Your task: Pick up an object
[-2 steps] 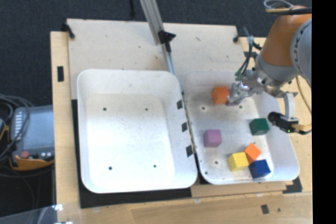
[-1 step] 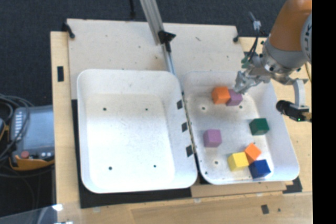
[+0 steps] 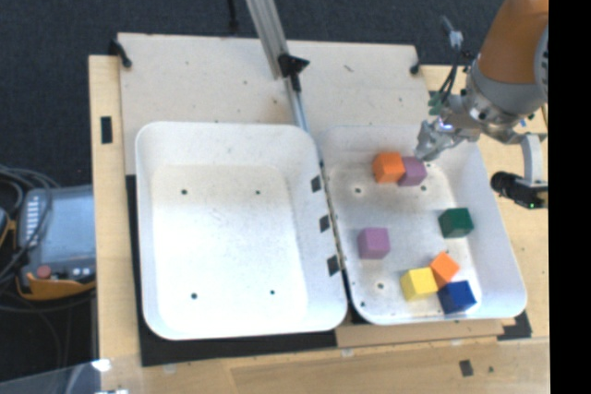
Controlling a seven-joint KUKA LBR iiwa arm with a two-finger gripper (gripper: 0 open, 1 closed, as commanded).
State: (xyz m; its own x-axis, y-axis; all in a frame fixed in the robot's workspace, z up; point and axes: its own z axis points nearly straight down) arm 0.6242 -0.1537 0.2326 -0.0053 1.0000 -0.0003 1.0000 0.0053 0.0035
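Observation:
The right bin (image 3: pixel 489 226) holds several small blocks. An orange block (image 3: pixel 389 166) touches a purple block (image 3: pixel 413 172) near the bin's back. A second purple block (image 3: pixel 373 242) lies mid-bin, and a green block (image 3: pixel 455 221) sits to the right. At the front corner a yellow block (image 3: pixel 418 282), a small orange block (image 3: pixel 445 267) and a blue block (image 3: pixel 456 296) cluster together. My gripper (image 3: pixel 430 141) hangs over the bin's back edge, just up and right of the orange and purple pair. Nothing shows between its fingers.
The left bin (image 3: pixel 231 226) stands beside the right one on the tan bench (image 3: pixel 212 74). A slanted metal pole (image 3: pixel 263 5) crosses the back, ending between the bins. A grey device (image 3: pixel 57 240) with cables sits off the bench at left.

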